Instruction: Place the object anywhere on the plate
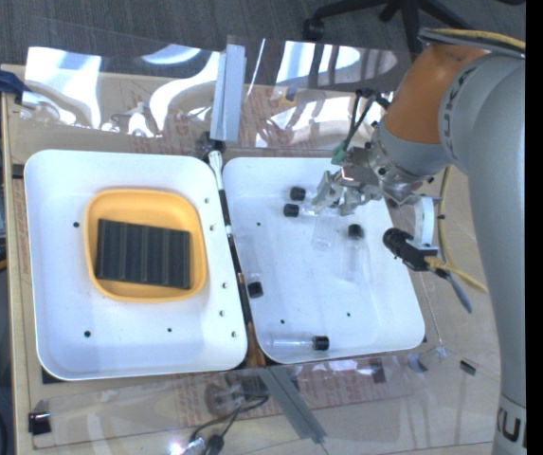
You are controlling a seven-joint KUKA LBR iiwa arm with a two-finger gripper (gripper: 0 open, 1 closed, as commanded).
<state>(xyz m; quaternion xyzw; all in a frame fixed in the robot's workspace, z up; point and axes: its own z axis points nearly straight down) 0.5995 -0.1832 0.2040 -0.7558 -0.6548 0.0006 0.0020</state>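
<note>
In the right bin, along its near edge: a clear tube lying flat, black cap pointing toward the bin's right side. Tube is well apart from the gripper.

More small black-capped pieces in the same bin: two close together near the far edge, one toward the middle, one just beside the left wall. A faint clear body lies between the middle cap and the far pair. It is too transparent to trace its outline.

Gripper is low over the far part of the right bin, close to the far pair of caps. Glare and clear plastic clutter that spot, so I cannot tell whether it is open, closed or holding anything. Arm comes in over the bin's right edge, with the orange band above the far right corner.

Left bin: yellow plate at centre, with a dark ridged panel inside it. No tube or cap on the plate
</note>
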